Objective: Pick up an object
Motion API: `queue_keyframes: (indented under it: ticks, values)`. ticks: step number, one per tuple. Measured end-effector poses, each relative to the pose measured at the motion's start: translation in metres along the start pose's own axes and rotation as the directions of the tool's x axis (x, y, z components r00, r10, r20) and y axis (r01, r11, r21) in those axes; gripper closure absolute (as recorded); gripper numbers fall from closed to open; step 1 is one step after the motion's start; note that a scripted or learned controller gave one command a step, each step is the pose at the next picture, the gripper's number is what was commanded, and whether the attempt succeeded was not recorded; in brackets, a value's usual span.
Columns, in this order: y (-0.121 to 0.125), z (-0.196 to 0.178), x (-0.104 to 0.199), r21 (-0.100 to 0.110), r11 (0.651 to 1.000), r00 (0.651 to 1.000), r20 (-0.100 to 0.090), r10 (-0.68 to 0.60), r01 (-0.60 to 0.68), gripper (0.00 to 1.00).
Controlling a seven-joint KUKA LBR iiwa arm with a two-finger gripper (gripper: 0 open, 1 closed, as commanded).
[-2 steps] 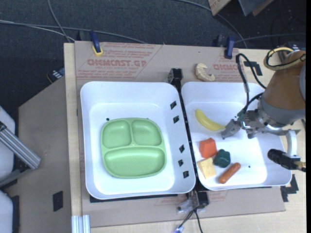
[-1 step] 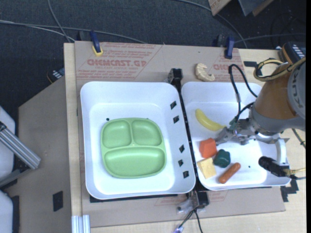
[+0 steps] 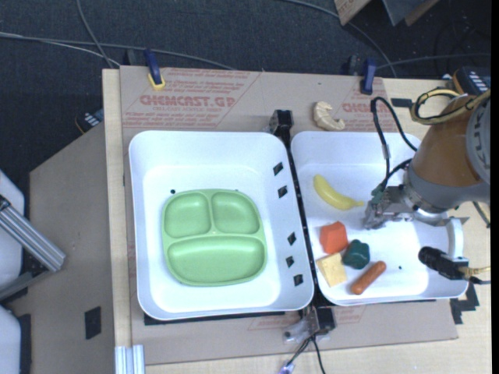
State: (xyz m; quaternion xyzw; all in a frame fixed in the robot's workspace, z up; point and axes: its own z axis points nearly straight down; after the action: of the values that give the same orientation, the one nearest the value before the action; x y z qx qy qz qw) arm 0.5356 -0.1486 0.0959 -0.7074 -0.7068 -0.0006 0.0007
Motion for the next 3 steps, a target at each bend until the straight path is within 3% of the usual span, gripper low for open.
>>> queue_keyframes:
  ticks: [3]
  values:
    - [0.013,-0.163,-0.012,-0.006,1.000,1.000,0.004,-0.002,0.002,1.00]
